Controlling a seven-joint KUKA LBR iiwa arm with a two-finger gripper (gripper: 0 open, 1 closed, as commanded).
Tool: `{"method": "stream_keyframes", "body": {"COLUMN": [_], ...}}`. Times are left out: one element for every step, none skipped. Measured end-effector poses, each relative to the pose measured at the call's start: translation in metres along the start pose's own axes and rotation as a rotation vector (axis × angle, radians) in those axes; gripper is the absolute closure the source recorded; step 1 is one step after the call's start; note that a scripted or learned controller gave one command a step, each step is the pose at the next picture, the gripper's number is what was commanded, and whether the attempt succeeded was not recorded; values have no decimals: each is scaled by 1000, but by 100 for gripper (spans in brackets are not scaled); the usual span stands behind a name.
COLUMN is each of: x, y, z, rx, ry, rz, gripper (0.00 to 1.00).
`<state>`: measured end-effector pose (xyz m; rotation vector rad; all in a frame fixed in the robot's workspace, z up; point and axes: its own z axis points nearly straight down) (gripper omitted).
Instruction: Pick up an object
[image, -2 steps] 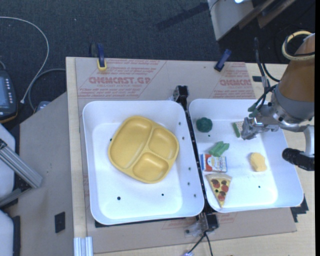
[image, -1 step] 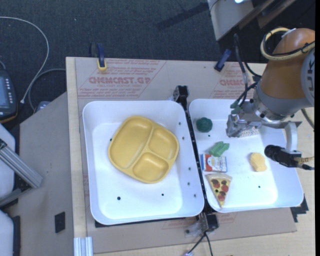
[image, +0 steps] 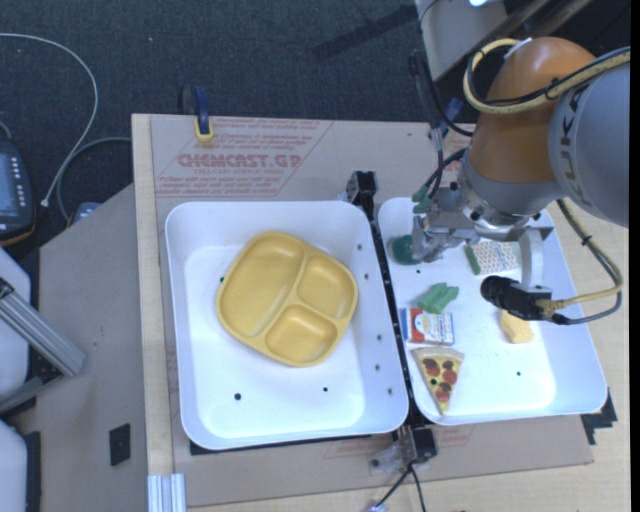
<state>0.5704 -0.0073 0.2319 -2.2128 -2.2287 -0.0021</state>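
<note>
Pizza slice (image: 439, 376), a flat toy wedge with red dots, lies nearest in the right bin (image: 560, 395), at about six o'clock of that bin. Just beyond it sits a small red-and-white carton (image: 428, 326), boxy and printed, with a soft-looking green leafy piece (image: 437, 297) touching its far edge. At three o'clock from these rests a pale yellow block (image: 517, 329), perhaps cheese, close by a black fitting on the arm. All are loose, scattered for picking; any could serve as the object.

Left bin (image: 200, 330) holds a yellow divided plate (image: 288, 298), glossy moulded plastic with three compartments, lying flat near the middle.

Farther off, at twelve o'clock of the right bin, the gripper (image: 432, 243) hangs low over a dark green item (image: 403, 249) by the bin's far-left corner. How wide it stands, or whether it has anything, I cannot tell from this slant.
</note>
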Motion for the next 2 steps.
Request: {"method": "stream_keyframes", "body": {"x": [54, 98], "y": [13, 29], "z": [-6, 10], "rx": [1, 2], "ry": [0, -2], "rz": [0, 3], "gripper": [100, 100]}}
